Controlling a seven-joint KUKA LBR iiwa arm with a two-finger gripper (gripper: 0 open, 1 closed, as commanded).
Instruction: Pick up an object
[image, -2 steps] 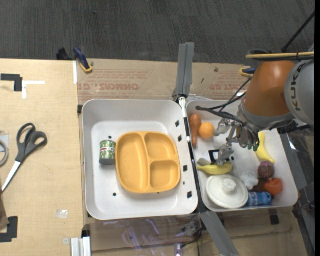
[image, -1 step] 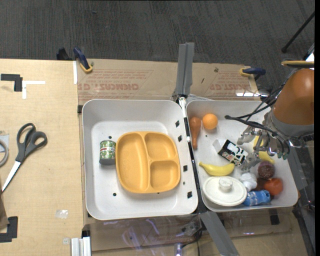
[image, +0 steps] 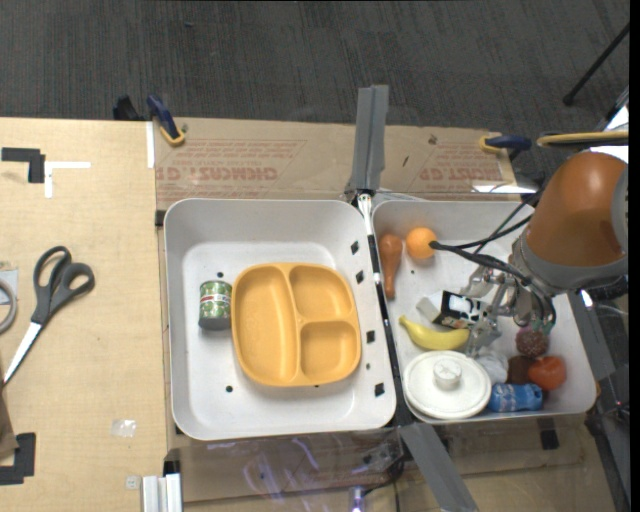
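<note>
The end effector (image: 482, 325) hangs low in the right bin (image: 580, 400) beside the banana (image: 432, 335); its grip state I cannot tell.

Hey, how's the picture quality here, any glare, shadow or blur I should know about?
In the camera view, lighting is even and soft; the left bin is bright but not blown out; the gripper area is cluttered and slightly soft; faint purple reflections show at the bottom edge; the yellow tray looks sharp.

The grey KUKA arm with its rounded, glossy orange band (image: 578, 208) is showing black cables looping off its wrist, ending in a metallic two-finger gripper (image: 484, 318) bearing a black-and-white block.
</note>
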